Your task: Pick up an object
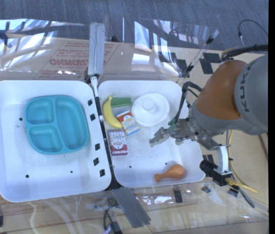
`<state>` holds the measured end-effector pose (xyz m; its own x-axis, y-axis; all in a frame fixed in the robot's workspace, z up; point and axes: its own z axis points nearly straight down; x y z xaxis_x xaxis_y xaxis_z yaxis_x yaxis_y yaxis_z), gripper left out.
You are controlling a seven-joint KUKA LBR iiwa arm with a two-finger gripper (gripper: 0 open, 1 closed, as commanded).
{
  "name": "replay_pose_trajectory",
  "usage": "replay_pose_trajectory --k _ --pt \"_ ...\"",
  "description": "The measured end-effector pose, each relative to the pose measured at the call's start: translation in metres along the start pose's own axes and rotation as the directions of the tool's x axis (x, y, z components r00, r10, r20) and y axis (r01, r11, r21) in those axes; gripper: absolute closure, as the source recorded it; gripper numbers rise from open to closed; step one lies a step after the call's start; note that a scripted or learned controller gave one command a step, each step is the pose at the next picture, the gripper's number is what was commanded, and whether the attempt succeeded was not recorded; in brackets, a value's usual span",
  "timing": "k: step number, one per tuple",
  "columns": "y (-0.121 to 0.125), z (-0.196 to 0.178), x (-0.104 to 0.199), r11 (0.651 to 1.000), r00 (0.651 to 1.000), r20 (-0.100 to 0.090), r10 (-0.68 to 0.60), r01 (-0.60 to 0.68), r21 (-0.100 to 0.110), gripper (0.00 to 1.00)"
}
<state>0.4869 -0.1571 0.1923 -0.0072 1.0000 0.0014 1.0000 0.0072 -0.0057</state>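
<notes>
The right bin (142, 174) holds a yellow banana (109, 113), a green item (121, 102) behind it, a white round lidded container (150, 109), a small red and blue carton (128, 123), a red box (118, 142) and a brown toy drumstick (170, 172). My gripper (160, 137) hangs over the middle right of this bin, just below the white container and above the drumstick. Nothing shows between its fingers.
A teal divided plate (56, 123) lies in the left bin (10, 169). A divider with black clips (99, 145) separates the bins. The arm's orange band (221, 92) and grey body cover the right bin's right edge. Cables trail at the lower right.
</notes>
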Motion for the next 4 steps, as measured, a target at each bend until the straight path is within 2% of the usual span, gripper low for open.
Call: replay_pose_trajectory --k 1,2,3,4 --pt "0.143 0.071 0.002 0.999 0.999 0.004 -0.051 0.051 -0.014 0.00" --pt "0.115 0.080 0.031 0.998 0.999 0.022 -0.029 0.030 -0.047 0.00" --pt "0.115 0.080 0.031 0.998 0.999 0.022 -0.029 0.030 -0.047 0.00" --pt "0.094 0.080 0.052 0.992 0.993 0.025 -0.118 0.119 -0.051 0.00"
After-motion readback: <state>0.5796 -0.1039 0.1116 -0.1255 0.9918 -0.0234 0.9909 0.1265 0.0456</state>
